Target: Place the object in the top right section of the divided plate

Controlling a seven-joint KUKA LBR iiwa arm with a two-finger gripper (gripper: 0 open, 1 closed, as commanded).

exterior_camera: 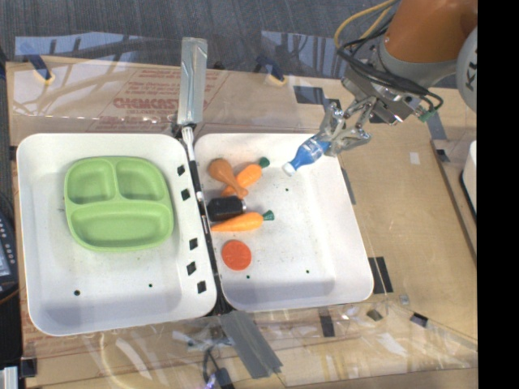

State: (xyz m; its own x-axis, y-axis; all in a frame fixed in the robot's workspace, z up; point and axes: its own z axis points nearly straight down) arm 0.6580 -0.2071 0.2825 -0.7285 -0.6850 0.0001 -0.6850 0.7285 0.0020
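My gripper (pixel 334 140) is closed on the blue bottle (pixel 306 156), up at two o'clock over the right bin (pixel 324 282). Next I carry it toward nine o'clock, to the green plate (pixel 118 201)

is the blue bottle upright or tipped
Tipped: the blue bottle hangs slanted at the gripper, white cap pointing down-left over the right bin.

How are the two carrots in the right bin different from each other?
The upper carrot lies at a slant, its green end up and to the right; the lower carrot lies almost level. The upper carrot looks shorter than the lower one. The upper carrot rests against the brown drumstick; the lower carrot lies just under the black object. Both are orange with a green end.
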